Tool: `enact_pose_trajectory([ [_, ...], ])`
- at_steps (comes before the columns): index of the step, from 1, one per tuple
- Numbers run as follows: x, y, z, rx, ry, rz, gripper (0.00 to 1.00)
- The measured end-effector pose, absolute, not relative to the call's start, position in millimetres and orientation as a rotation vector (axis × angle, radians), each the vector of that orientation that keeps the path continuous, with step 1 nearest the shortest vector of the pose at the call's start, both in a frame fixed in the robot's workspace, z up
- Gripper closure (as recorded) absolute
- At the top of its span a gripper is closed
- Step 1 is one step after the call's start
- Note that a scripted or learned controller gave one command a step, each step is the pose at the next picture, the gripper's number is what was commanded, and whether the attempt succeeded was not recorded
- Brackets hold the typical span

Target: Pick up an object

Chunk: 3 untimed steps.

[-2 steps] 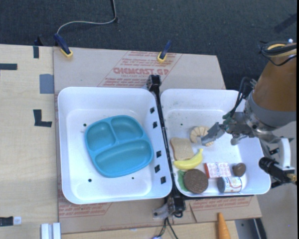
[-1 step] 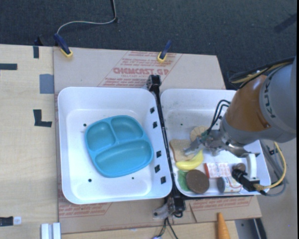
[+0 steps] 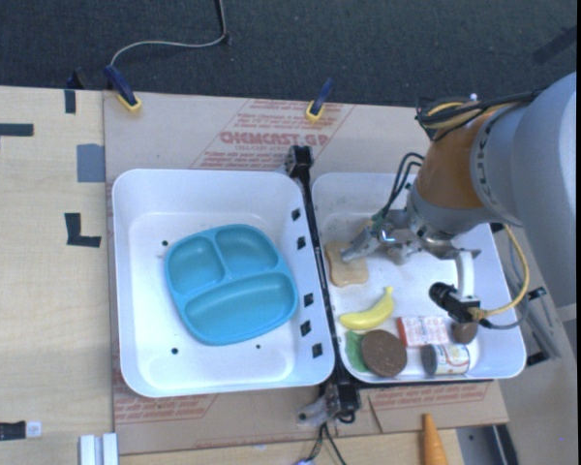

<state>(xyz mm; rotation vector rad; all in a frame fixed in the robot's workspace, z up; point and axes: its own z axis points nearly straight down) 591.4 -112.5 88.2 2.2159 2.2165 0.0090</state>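
Bread slice (image 3: 348,269): tan, flat, squarish, lying in right bin (image 3: 508,356) near the divider, just above banana (image 3: 367,312). Gripper (image 3: 360,248) sits over slice's top edge; finger state can't be told. Same bin: curved yellow banana, brown round disc (image 3: 382,353), red-white packet (image 3: 427,331). Left bin (image 3: 136,289): glossy blue three-section plastic plate (image 3: 231,282).

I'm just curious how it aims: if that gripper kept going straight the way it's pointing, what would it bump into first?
Most likely the tan slice of bread. The gripper points down and left right above it in the right bin, though depth is hard to judge from this view.
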Motion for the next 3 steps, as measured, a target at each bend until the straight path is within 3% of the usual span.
enact_pose_trajectory([
  [1, 666.7, -120, 88, 2.217, 2.219, 0.006, 0.00],
  [2, 668.0, -118, 100, 2.215, 2.221, 0.010, 1.00],
  [3, 642.7, -52, 185, 2.219, 2.224, 0.001, 1.00],
])
